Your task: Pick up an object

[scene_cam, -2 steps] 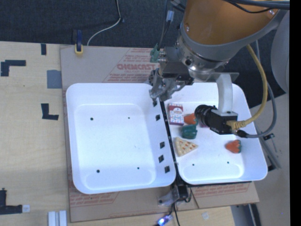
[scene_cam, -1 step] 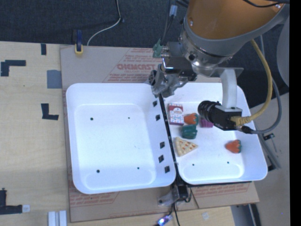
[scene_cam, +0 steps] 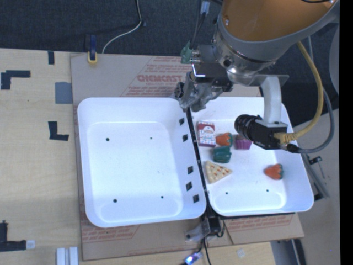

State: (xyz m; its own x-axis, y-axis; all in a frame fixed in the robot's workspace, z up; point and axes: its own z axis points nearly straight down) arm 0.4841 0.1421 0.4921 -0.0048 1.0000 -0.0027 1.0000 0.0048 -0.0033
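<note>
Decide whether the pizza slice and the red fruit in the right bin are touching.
Apart. The camera view shows bare floor of the right bin between the pizza slice and the red fruit.

Arm (scene_cam: pixel 276 10) cut by top edge — purple block (scene_cam: pixel 243 144) partly hidden by robot.

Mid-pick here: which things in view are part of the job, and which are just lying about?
In the job: gripper; right bin; in it, red-and-white carton, orange toy, purple block, green toy, pizza-slice toy, red toy.
Lying about: left bin, cardboard sheet, yellow clamp, black tape marks.
</note>
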